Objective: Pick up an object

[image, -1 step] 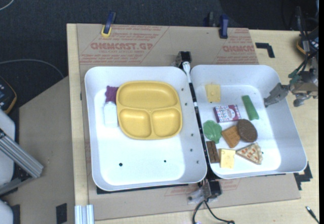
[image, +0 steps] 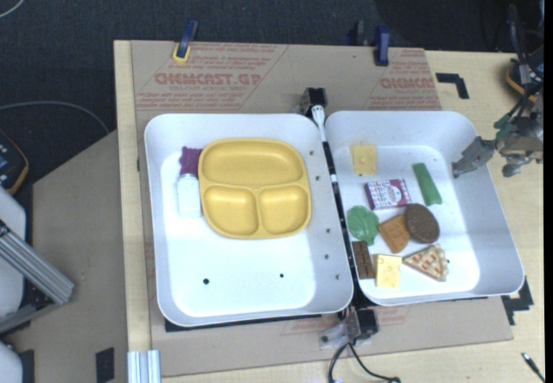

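Gripper (image: 478, 156) sits at the right bin's (image: 501, 226) far edge, finger state impossible to tell, holding nothing visible; food pieces like the green stick (image: 426, 183) lie just beside it, likely staged for picking.

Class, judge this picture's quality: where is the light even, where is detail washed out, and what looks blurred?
Camera view: even, soft light with faint shadows; the white bins are bright, so the white bottle nearly blends in; the claw at the right edge looks soft and hard to read; the small foods stay fairly sharp.
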Controlling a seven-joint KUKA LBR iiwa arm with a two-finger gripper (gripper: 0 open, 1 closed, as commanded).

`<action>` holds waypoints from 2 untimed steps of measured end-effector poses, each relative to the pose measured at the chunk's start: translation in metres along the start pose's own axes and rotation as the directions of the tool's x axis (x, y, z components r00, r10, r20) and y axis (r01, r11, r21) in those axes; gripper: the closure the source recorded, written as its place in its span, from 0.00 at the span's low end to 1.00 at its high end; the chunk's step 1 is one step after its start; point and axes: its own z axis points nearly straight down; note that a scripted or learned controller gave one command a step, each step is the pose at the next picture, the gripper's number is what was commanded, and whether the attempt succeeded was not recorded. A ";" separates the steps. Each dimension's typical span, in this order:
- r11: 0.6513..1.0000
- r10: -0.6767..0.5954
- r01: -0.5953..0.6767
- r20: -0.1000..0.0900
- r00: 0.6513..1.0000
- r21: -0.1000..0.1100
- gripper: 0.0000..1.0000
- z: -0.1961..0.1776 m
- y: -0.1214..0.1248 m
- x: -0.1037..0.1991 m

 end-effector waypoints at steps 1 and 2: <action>1.000 0.000 0.000 -0.003 1.000 0.008 0.00 0.063 0.002 -0.001; 1.000 0.000 0.000 -0.002 1.000 0.005 0.00 0.107 0.004 -0.004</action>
